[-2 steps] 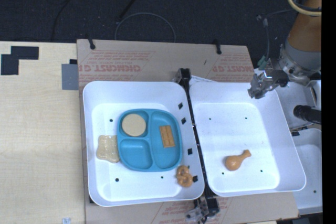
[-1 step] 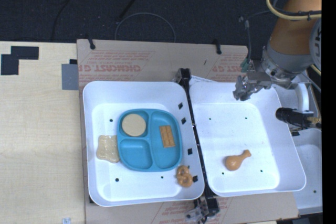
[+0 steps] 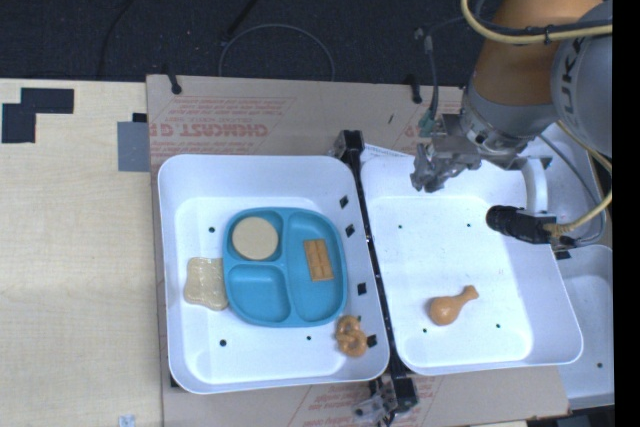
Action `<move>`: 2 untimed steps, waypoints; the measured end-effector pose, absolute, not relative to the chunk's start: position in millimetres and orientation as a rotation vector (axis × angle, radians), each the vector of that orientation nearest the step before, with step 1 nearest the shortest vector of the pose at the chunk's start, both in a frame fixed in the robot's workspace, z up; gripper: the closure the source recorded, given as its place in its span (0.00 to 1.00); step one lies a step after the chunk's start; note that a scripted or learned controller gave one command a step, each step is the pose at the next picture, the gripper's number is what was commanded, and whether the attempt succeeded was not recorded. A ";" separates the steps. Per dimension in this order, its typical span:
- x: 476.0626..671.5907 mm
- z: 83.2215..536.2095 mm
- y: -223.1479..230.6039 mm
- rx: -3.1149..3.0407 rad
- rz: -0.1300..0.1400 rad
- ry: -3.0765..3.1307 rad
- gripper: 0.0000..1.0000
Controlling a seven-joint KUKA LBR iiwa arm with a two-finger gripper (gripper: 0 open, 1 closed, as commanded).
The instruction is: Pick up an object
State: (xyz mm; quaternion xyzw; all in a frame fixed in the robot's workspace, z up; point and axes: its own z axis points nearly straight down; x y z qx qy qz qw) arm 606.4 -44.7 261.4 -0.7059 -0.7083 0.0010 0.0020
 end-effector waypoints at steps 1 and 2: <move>597.8 241.4 4.6 -2.214 0.005 -2.222 1.00; 595.9 244.3 58.8 -2.214 0.002 -2.225 1.00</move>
